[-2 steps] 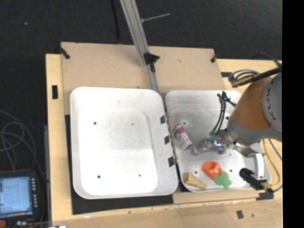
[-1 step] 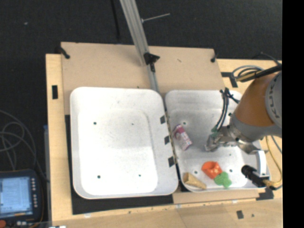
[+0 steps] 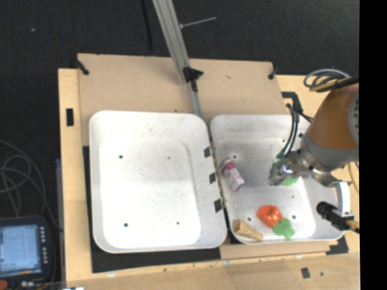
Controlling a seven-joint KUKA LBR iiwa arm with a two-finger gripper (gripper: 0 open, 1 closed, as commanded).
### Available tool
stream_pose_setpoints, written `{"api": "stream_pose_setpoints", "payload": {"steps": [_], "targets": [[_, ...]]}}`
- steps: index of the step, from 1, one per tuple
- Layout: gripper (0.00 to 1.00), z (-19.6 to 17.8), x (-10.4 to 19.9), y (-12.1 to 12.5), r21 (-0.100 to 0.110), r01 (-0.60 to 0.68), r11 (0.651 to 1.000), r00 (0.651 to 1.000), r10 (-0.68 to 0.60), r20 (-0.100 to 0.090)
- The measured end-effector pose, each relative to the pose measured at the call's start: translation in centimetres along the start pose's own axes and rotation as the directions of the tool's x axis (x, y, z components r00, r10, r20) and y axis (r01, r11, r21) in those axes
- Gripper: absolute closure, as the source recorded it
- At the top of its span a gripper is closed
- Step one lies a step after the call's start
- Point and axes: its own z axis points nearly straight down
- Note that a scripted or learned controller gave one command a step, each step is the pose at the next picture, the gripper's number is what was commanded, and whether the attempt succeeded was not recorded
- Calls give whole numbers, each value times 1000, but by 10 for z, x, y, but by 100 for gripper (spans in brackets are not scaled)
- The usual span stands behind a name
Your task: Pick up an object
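My gripper (image 3: 282, 175) hangs low over the middle of the right bin (image 3: 254, 132), reaching in from the right. A small green thing (image 3: 290, 180) shows just under and beside its tip; whether it is held cannot be made out. A pink and white packet (image 3: 232, 174) lies to the gripper's left, near the bin's left wall. At the bin's front lie an orange-red object (image 3: 269, 215), a green object (image 3: 283, 229) touching it, and a tan wedge (image 3: 247, 229).
The left bin (image 3: 151, 180) sits beside the right one, with small clips along their shared wall. A grey metal post (image 3: 175, 35) slants up from the back of the bench. A tablet (image 3: 21, 246) stands off the bench at lower left.
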Motion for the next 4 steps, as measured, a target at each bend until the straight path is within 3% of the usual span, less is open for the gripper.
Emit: {"api": "stream_pose_setpoints", "payload": {"steps": [2, 4], "targets": [[100, -109, -6, 9, -1, -1, 1000, 1000, 1, 1], [100, -87, 94, 59, 4, 2, 1000, 1000, -2, -1]]}}
